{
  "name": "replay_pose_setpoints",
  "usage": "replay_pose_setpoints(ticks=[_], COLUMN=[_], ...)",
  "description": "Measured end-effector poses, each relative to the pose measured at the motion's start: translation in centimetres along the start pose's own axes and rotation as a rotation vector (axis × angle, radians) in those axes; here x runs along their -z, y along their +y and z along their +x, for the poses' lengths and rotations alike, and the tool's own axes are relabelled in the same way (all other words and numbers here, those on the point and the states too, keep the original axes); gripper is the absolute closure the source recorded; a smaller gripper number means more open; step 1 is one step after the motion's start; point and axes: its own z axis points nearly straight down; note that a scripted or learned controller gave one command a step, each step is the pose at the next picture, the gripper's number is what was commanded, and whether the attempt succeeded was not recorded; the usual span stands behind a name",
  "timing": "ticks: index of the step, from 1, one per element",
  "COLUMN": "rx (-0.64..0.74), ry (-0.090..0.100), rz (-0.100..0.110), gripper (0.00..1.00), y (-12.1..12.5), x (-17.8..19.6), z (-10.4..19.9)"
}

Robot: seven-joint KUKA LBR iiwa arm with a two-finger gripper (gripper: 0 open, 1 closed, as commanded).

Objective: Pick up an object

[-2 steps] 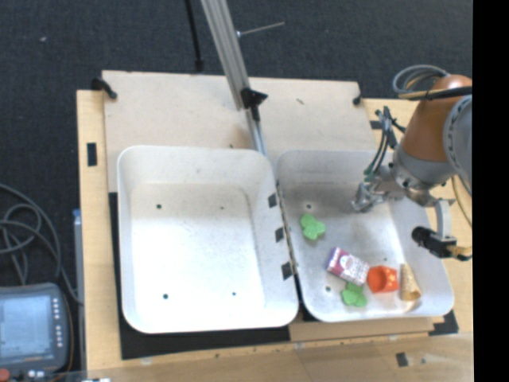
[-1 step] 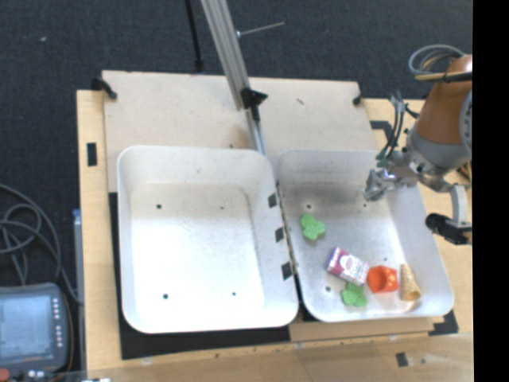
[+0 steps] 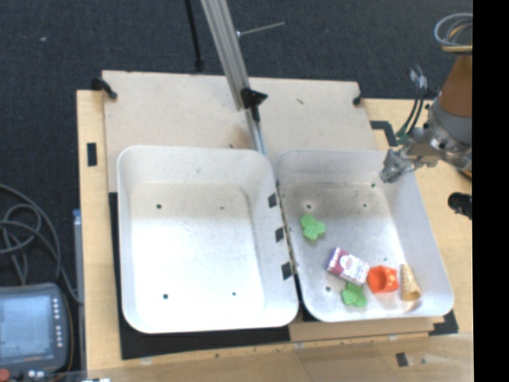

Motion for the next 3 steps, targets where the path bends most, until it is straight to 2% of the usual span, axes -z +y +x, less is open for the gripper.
replay_pose_setpoints(ticks=[1,3], rx=[0.003,0.003], ry=[0.002,0.003], rz=[0.005,0.009], gripper=[1.0,1.0], y=[0.1,-1.5], x=[1.8,0.2], z=[-0.1,9.9])
